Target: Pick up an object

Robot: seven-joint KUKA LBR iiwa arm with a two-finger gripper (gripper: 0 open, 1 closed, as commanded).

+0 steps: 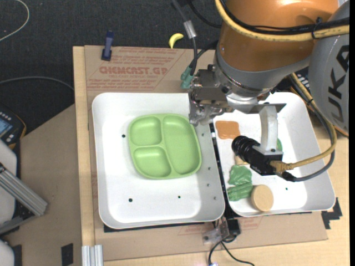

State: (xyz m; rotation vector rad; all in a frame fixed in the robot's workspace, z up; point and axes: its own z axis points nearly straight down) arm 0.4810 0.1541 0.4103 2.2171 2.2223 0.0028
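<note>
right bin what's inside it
An orange block, a green lump and a tan disc; the arm covers much of the right bin, so anything there is hidden.

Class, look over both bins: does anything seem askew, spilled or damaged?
Nothing looks spilled or broken. The green divided plate lies turned slightly against the walls of the left bin, so it looks a little askew. The gripper hangs by the plate's upper right corner.

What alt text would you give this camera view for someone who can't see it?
A robot arm reaches from the right, its gripper over the seam between two white bins. The left bin holds a green divided plate; the right bin holds an orange square, a crumpled green piece and a tan disc.
</note>
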